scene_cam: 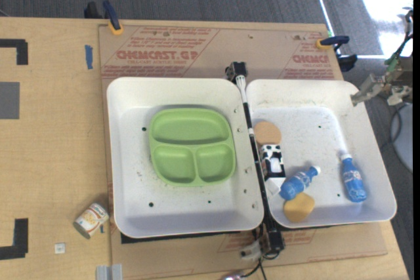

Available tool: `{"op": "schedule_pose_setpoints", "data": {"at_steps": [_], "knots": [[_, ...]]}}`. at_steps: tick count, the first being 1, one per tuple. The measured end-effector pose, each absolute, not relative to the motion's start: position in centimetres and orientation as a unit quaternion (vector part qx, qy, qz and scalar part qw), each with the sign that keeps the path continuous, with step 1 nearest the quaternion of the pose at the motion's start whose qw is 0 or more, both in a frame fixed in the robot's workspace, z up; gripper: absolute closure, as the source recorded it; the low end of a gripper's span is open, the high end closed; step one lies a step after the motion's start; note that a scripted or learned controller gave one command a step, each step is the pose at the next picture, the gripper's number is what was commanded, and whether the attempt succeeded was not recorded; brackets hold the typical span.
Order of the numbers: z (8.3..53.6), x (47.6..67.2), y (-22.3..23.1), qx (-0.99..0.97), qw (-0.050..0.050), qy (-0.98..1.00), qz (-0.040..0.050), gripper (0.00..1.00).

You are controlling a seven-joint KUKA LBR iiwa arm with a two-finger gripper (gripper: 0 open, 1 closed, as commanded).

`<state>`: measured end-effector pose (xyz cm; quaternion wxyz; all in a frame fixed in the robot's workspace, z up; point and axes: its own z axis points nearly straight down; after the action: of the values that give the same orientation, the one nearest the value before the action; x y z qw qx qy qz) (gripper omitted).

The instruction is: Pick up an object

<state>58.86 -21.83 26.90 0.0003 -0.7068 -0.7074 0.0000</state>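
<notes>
The right bin (pixel 328 220) holds a tan round disc (pixel 267 133), a black-and-white block (pixel 272 160), a small blue bottle (pixel 298 182) lying on its side, a second blue bottle (pixel 353 179) near the right wall, and a yellow-orange lump (pixel 299 207) at the front. My gripper (pixel 377 88) hangs at the far right, just outside that bin's back right corner, above the bench and apart from every object. Nothing shows between its parts.
The left bin (pixel 125 141) holds a green divided plate (pixel 191 145). A small carton (pixel 90 220) lies on the bench off the left bin's front corner. Clamps (pixel 331 42) hold the board at the back. A cable (pixel 244 92) runs along the divider between the bins.
</notes>
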Motion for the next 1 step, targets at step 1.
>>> {"op": "schedule_pose_setpoints", "data": {"at_steps": [1], "knots": [[17.83,53.78,-21.50,-0.657,0.000,-0.754,0.0001,0.00]]}}
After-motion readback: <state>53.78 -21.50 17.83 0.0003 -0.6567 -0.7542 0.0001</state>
